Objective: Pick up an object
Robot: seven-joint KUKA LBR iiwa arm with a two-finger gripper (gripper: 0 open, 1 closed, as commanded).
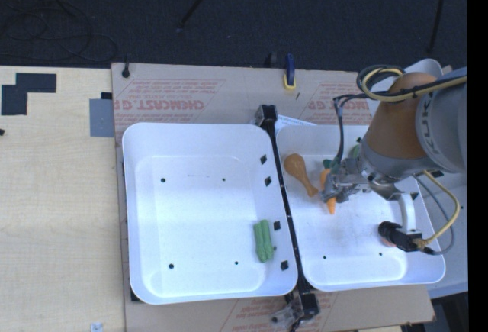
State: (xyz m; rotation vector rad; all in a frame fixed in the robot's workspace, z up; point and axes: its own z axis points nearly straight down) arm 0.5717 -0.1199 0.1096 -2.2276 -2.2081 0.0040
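The gripper [335, 191] sits low in the right bin [358, 262], beside a wooden spoon [299, 171]. An orange piece [331, 205] shows at its fingers; whether they grip it I cannot tell. A green object [264, 240] lies in the left bin [198, 277].

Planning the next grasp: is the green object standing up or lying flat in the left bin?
Lying flat. The green object rests lengthwise on the floor of the left bin, close to its right wall.

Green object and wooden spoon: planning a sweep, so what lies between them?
In the camera view, the black divider between the bins separates the green object from the wooden spoon.
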